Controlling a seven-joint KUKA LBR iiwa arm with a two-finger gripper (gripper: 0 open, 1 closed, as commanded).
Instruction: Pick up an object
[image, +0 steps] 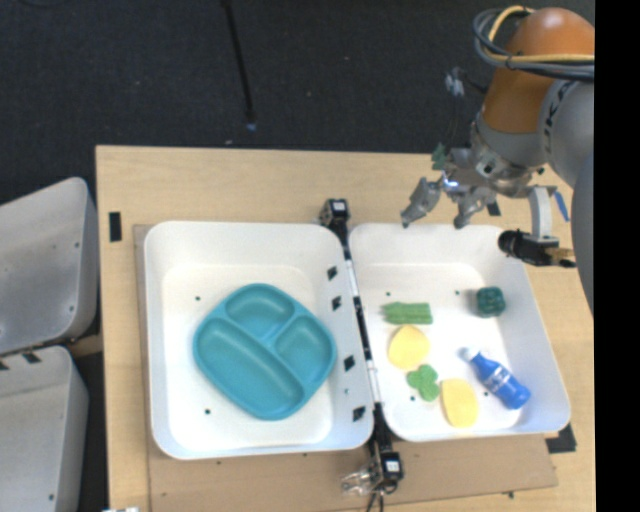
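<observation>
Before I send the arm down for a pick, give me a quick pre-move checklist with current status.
1. End effector open: ok, its fingers are spread with nothing between them.
2. End effector above a target: not ok, it hangs over the right bin's far rim, away from the items.
3. Targets in the right bin: ok, green block, dark green piece, blue bottle and two yellow pieces lie there.
4. Isolated target: ok, the dark green piece lies apart from the others.
5. Left bin: holds a teal tray, away from the arm.

Wooden bench (230, 180) bears two white bins: left bin (160, 300), right bin (540, 330), touching.
</observation>
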